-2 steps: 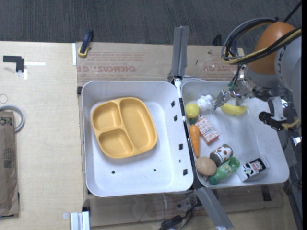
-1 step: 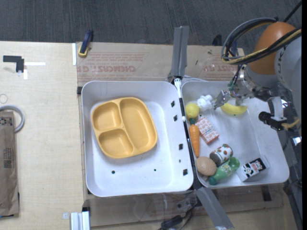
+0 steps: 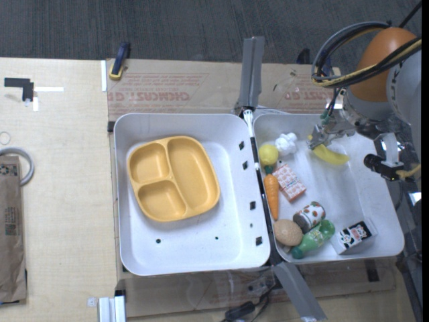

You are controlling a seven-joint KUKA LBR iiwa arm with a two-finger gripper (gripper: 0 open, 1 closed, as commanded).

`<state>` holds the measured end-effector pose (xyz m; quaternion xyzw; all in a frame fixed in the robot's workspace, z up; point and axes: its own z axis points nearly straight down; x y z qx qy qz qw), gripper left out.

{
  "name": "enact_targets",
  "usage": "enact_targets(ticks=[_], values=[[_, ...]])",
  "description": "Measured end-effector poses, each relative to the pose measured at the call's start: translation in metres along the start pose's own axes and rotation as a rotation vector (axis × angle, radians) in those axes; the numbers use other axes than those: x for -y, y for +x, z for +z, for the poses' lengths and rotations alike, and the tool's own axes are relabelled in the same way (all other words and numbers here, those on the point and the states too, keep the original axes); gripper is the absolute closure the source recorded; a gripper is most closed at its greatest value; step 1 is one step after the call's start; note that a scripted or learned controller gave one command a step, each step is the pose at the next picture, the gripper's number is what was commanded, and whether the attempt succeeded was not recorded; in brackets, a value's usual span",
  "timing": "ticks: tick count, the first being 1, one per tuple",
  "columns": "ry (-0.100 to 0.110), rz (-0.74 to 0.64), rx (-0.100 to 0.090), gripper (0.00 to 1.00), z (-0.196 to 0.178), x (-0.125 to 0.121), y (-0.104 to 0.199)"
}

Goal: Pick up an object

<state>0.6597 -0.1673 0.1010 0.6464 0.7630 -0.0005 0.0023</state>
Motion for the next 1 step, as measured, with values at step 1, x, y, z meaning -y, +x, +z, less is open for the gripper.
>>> enact_targets(ticks=[1], values=[[0.003, 0.019, -0.002, 1.0, -0.1164, -0.0009, 0.0058]])
